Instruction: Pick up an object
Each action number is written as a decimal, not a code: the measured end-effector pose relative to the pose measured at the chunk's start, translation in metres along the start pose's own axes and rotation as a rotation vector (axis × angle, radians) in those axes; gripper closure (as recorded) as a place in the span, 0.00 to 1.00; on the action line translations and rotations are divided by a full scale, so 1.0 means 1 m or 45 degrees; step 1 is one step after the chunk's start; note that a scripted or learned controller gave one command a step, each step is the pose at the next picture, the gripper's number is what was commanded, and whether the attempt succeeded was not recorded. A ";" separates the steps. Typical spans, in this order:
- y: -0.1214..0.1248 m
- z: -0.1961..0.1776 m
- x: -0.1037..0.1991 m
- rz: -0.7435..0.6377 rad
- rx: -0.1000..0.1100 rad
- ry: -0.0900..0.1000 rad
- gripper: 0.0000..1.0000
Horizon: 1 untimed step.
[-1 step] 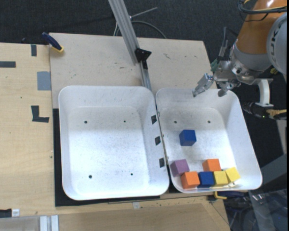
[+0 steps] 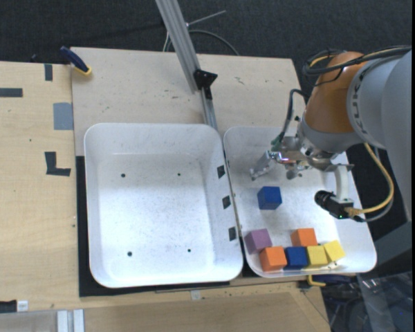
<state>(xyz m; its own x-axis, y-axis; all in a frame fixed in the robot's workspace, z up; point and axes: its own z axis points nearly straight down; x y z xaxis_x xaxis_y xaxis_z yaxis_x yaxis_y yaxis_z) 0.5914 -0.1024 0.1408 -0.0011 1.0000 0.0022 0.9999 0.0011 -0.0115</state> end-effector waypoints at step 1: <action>-0.069 0.053 0.011 0.002 -0.003 -0.001 0.00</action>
<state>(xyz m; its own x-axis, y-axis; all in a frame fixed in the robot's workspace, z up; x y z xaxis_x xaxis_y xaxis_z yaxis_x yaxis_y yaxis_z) 0.5214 -0.0911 0.0888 0.0005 1.0000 0.0016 1.0000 -0.0005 -0.0095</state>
